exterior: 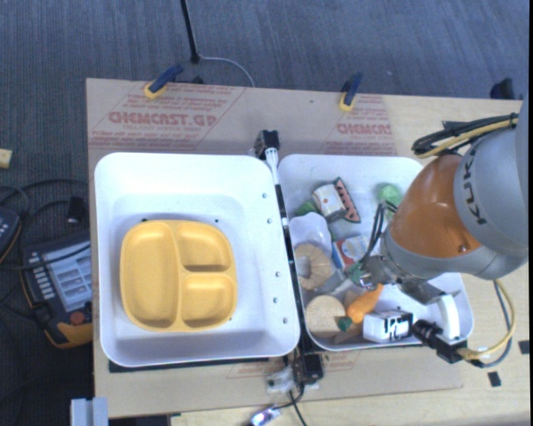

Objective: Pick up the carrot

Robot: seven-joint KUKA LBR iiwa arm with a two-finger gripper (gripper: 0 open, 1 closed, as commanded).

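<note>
Arm (431, 216), orange band and grey wrist, topmost in view, hanging over right bin (289, 238). Pincer (371, 278) low among clutter under wrist; open or closed: cannot tell. Carrot (364, 304) just beside pincer, on camera-near side, possibly touching; grip on it not visible. Long axis diagonal, upper end toward pincer. Tan disc (324, 311) close beyond carrot's lower end. White packet (389, 327) tight against carrot on near side, bin front wall just past it. Little side room; judged clearest exit straight up.
</note>
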